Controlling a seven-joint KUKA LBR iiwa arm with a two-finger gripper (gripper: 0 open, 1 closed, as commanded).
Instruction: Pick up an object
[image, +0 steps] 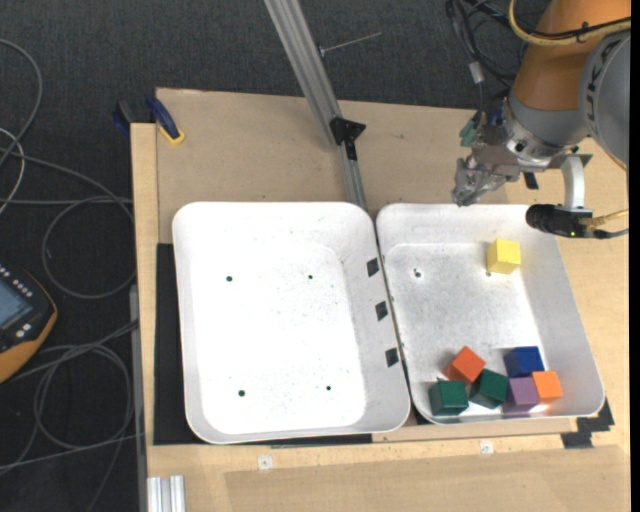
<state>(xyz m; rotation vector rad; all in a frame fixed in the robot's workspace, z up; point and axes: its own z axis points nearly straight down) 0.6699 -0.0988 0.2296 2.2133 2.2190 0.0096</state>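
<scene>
The jaws (470, 192), grip state unclear, hang above the right bin's (570, 300) far rim, yellow block (503, 256) nearby.

Open room around lone yellow block (503, 256)

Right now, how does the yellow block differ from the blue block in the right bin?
The yellow block lies alone in the far part of the right bin, close to the gripper; the blue block sits at the near edge in a cluster, touching the purple block. Yellow is bright, blue is dark. Both look like small cubes of similar size.
</scene>
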